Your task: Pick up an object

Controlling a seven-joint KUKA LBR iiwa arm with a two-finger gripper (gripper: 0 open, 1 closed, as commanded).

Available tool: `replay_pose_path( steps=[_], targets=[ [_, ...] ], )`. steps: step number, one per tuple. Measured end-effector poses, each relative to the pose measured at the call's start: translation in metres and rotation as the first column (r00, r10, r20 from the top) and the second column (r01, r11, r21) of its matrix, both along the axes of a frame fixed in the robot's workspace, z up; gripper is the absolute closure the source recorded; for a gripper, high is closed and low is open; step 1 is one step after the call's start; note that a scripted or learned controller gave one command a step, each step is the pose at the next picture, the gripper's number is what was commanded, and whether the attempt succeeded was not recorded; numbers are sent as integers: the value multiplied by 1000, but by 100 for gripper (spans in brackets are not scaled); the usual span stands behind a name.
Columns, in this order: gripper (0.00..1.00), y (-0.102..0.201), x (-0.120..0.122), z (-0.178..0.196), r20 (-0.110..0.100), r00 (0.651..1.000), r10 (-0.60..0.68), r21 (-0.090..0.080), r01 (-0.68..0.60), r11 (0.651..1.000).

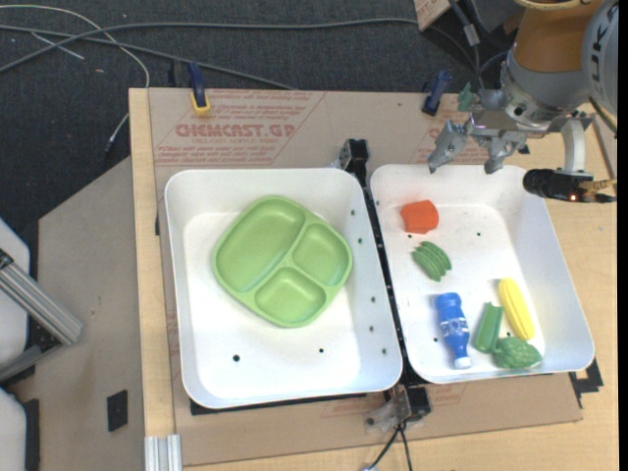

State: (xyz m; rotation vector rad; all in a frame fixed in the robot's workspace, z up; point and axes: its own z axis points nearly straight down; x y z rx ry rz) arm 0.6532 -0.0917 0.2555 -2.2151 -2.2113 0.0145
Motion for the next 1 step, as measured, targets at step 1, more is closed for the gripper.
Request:
replay_pose_path(
  steps=[1],
  targets=[
    [0, 0, 2, 8, 13, 1000, 2, -1, -2, 1000]
  ],
)
